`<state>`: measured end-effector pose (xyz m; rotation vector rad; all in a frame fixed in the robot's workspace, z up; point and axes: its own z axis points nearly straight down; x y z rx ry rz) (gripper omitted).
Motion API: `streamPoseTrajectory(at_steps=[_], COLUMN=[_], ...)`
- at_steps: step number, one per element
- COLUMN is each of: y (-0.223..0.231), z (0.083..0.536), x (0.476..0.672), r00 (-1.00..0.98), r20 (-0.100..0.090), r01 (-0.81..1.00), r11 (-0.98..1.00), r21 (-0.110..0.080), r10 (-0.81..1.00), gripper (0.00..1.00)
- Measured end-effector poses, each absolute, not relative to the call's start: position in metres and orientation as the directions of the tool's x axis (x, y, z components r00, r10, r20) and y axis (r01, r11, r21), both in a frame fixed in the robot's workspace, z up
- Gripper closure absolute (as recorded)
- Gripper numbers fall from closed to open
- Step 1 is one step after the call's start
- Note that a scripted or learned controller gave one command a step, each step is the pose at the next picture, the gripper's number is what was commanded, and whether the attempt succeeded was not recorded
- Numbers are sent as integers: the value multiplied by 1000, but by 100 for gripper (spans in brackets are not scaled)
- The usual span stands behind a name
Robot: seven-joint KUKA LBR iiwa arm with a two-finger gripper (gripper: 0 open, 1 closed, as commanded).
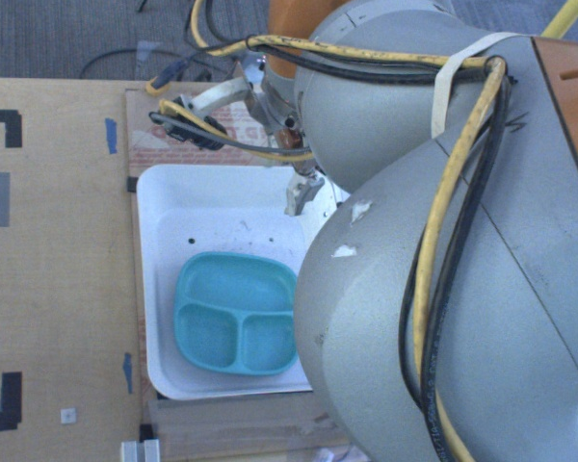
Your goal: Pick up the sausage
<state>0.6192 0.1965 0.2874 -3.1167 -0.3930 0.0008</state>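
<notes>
Because the grey arm (443, 258) fills the right half of the frame, it screens most of what lies beneath it, and no sausage can be made out anywhere in the open part of the scene; if it is here, it probably sits under the arm's bulk. Left of the arm, the white bin (164, 210) rests on the wooden desk (48, 258), and a turquoise divided plate (236, 313) lies in the bin's lower half, its three compartments bare. Near the upper middle of the frame, the end effector (302, 192) hangs over the bin's far edge; whether it is wide or narrow I cannot tell, and nothing is visibly held. Yellow cables (270, 44) loop above it. The risk from here is a blind descent: with the target unseen, the end effector could close on nothing, or strike the bin wall or the plate's rim.
</notes>
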Motion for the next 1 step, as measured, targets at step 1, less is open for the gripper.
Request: streamPoseTrajectory(at_steps=[1], y=[143], z=[263], x=[516], r00=[972], r20=[-4], r01=[233], r11=[-972], r21=[0], r10=[233], gripper=[100])
